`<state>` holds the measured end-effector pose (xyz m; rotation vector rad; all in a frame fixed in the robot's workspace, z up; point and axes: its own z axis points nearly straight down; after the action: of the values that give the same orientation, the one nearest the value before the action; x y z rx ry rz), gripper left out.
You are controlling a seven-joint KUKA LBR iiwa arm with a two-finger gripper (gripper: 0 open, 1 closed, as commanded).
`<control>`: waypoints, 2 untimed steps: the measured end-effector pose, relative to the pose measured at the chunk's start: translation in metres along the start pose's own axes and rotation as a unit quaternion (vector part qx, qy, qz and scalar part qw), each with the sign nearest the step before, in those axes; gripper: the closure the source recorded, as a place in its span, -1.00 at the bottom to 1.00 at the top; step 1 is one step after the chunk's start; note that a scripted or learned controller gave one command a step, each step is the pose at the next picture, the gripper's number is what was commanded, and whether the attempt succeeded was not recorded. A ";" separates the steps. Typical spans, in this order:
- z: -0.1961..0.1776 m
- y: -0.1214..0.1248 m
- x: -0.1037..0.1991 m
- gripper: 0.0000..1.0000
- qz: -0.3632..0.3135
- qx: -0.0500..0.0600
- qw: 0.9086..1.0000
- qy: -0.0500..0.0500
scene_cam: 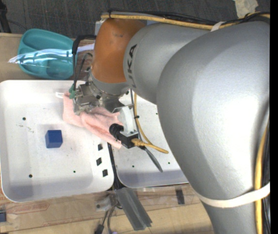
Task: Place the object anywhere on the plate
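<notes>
Two white bins sit side by side on the wooden bench [56, 206], and I see my arm [202, 91] reaching over them from the right. Its pincer [84, 97] hangs over a pink cloth [92, 121] in the left bin [12, 145]; its state I cannot tell. A blue cube [53, 138] lies in this bin, apart from the cloth. Behind it lies a teal bag [46, 52].

Blue cube [54, 138] lies in left bin [12, 179].

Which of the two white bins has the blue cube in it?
The left bin holds the blue cube, on its floor left of the pink cloth. The right bin lies mostly under the grey arm.
</notes>
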<state>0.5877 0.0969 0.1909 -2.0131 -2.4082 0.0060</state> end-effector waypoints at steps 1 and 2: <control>0.012 -0.038 0.063 1.00 0.101 0.001 0.995 0.000; -0.019 -0.083 0.125 1.00 0.098 0.000 0.995 0.000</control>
<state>0.4838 0.2049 0.2107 -2.2395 -2.1999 0.0076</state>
